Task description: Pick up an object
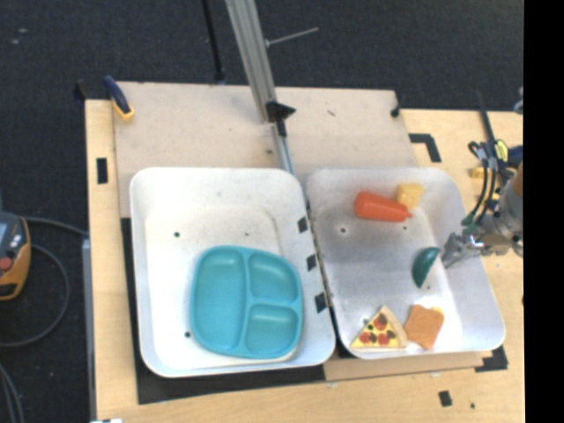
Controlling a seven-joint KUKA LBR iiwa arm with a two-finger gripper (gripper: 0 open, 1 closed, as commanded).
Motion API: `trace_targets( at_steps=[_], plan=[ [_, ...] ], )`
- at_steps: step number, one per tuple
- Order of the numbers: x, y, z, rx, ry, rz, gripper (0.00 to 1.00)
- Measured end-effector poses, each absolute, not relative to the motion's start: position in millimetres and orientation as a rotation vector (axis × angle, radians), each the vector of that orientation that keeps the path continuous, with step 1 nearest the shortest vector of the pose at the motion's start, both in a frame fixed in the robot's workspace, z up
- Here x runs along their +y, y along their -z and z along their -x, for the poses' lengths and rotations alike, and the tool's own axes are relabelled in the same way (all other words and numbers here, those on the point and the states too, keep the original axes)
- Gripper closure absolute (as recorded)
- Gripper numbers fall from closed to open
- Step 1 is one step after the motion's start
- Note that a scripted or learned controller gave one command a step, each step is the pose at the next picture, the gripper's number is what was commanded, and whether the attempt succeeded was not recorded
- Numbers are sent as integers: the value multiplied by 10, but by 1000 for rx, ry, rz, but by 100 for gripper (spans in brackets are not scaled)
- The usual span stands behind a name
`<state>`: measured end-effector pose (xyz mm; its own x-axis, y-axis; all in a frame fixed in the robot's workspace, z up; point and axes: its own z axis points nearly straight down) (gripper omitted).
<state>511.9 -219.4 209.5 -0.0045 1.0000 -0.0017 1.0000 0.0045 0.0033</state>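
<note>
The right bin (352, 263) holds an orange carrot-like piece (380, 207), a small yellow piece (409, 194), a dark teal object (425, 265), a pizza-slice toy (380, 330) and an orange block (425, 325). My gripper (460, 248) reaches in at the right edge of that bin, just right of the teal object and level with it. Whether it touches the teal object is not clear.
The left bin (167, 210) holds a turquoise divided plate (247, 301). A slanted aluminium post (251, 51) rises behind the bins. Cables (489, 161) hang at the far right by the arm. A blue-and-yellow clamp (118, 98) sits at the bench's back left corner.
</note>
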Motion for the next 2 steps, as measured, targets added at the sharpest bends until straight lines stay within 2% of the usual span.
trace_targets(
  at_steps=[1, 2],
  plan=[
    [-1719, -2247, -5281, 2228, -6, -2209, 100],
    [-1266, -2269, -5344, 2230, -4, -2212, 100]
  ],
)
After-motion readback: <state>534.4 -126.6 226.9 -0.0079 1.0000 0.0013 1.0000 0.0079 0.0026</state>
